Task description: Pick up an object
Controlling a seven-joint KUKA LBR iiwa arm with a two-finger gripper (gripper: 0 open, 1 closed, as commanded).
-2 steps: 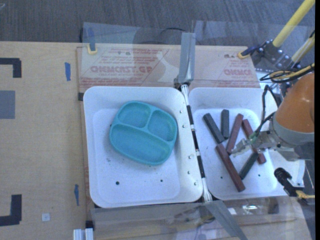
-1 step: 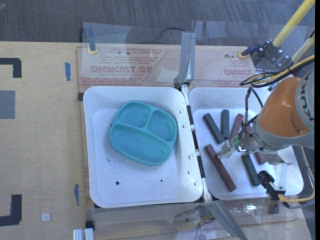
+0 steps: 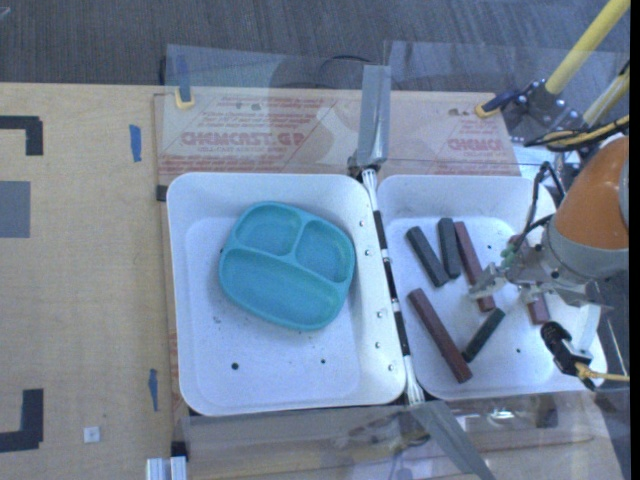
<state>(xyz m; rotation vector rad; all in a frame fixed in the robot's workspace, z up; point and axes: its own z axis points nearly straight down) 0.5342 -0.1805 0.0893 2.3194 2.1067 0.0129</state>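
Observation:
My gripper (image 3: pixel 493 282) hangs low over the middle of the right bin (image 3: pixel 520 376), with the arm's orange band (image 3: pixel 600 208) behind it to the right. Several dark bars lie in that bin. Two dark grey bars (image 3: pixel 425 256) (image 3: pixel 449 247) and a brown bar (image 3: pixel 466 244) lie to the gripper's left. A long brown bar (image 3: pixel 438 335) and a short dark grey bar (image 3: pixel 483 335) lie in front of it. The gripper sits over the lower end of the brown bar, partly hiding it. Nothing is visibly lifted.
The left bin (image 3: pixel 190 298) holds a teal divided plate (image 3: pixel 288 265). A metal divider (image 3: pixel 385 288) runs between the two bins. Cables and yellow rods (image 3: pixel 590 38) stand at the far right. Another small brown piece (image 3: pixel 538 311) lies under the wrist.

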